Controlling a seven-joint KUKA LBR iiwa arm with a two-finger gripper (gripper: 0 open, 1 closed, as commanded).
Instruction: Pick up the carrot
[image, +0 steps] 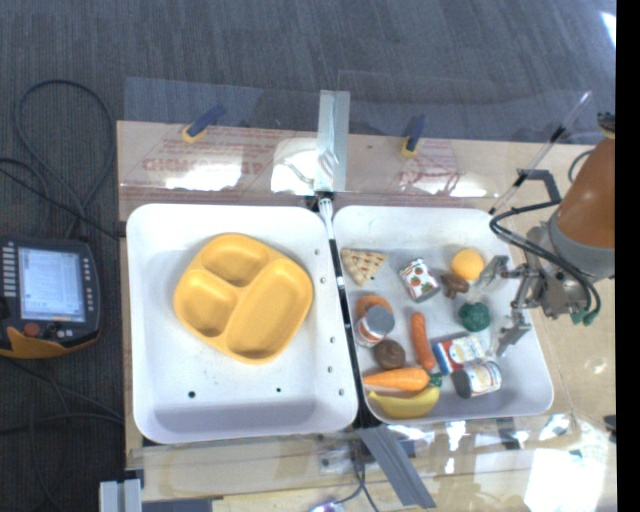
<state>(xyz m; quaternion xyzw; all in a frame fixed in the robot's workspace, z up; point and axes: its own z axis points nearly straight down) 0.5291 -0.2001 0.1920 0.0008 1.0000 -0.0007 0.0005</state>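
Carrot (397, 379) partly overlaps banana (405, 403); end effector (519, 303) detail unclear.

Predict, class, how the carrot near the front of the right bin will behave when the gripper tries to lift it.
The carrot looks like a smooth, tapered toy, so it is probably stiff and light, and may slip from a pinch near its thin end. Its rounded body could roll if nudged. It lies against the banana, with the gripper off to the right, so the banana may shift too.
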